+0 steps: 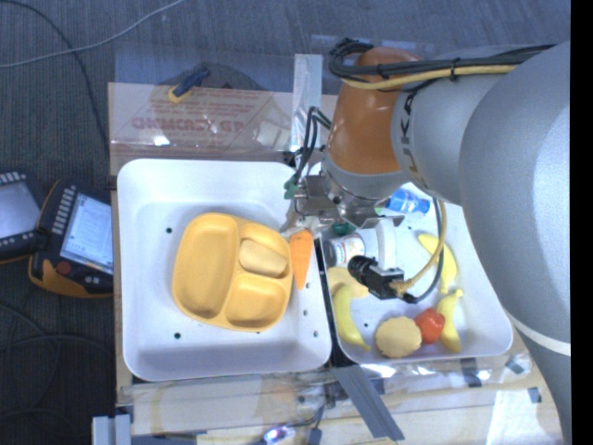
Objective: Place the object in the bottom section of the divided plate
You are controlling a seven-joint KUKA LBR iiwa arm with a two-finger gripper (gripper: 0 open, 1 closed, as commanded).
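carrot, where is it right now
The carrot hangs upright at the left bin's right edge, just right of the yellow divided plate and below the claw.

The arm (500, 128) enters from the right side of the camera view; its large grey link fills the upper right and extends down the right edge; the orange band (371, 119) sits above the wrist, near the top centre. Black and yellow cables (435, 68) run along the top of the link toward the orange band; a yellow cable loops down on the right of the wrist. The wrist points downward; the gripper (315, 213) hangs below the orange band; the state of its closure cannot be determined.
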